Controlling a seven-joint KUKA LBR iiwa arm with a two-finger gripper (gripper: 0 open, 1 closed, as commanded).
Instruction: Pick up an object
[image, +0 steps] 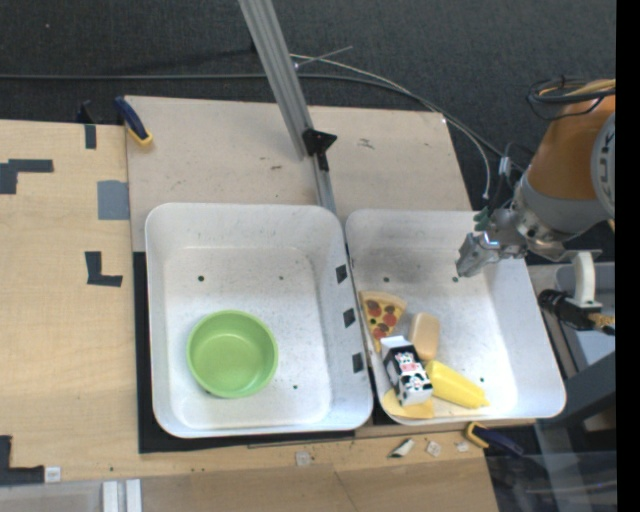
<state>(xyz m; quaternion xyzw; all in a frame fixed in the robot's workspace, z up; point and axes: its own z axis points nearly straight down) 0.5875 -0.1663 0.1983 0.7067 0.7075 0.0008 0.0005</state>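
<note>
1. Objects to pick: four small things lie bunched in the near-left corner of the right bin (520, 300). They are a pizza slice (382, 314), a tan block (426, 335), a black-and-white carton (408, 371) and a yellow corn cob (456, 386).
2. The carton lies between the pizza slice and the corn cob, touching or overlapping the tan block. A pale yellow flat piece (410, 407) shows beneath the carton at the bin's near rim; what it is cannot be made out.
3. Gripper (470, 262): it hangs over the far-right part of the right bin, well apart from the cluster, pointing down and to the left. Nothing is seen between its fingers; whether they are spread or closed cannot be told at this size.
4. Open room: the far half and the right side of the right bin floor are bare, giving free space around the gripper.
5. Arm (570, 180): grey and orange, it enters from the right and is cut off at the frame edge.
6. Left bin (240, 240): it holds one green bowl (232, 352), upright, in its near-left part.
7. The two bins stand side by side, rims touching, on the bench (60, 300).
</note>
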